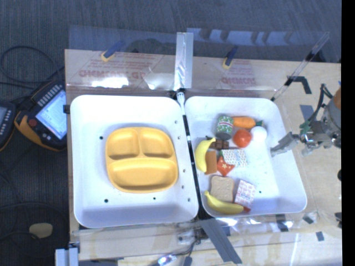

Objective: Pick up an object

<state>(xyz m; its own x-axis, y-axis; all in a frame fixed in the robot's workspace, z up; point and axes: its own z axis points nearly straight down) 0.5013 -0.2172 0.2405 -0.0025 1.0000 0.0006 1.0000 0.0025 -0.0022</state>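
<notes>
The right bin point(288, 187) holds a cluster of toy foods. A green can point(224, 125), a carrot point(244, 122), a red tomato point(242, 138) and a white egg point(258, 133) lie toward its far side. A banana point(202, 153) and a hot dog point(211, 160) sit by the bin's left wall. A slice of bread point(222, 188), a second banana point(224, 205) and a small patterned packet point(244, 193) lie near the front. My gripper point(299, 138) hangs over the right rim of this bin, to the right of the egg and apart from all the foods.
The left bin point(89, 121) carries a yellow divided plate point(142, 158). A central divider wall point(188, 154) separates the two bins. Clear plastic panels stand behind both bins. A teach pendant and cables lie on the floor at the left.
</notes>
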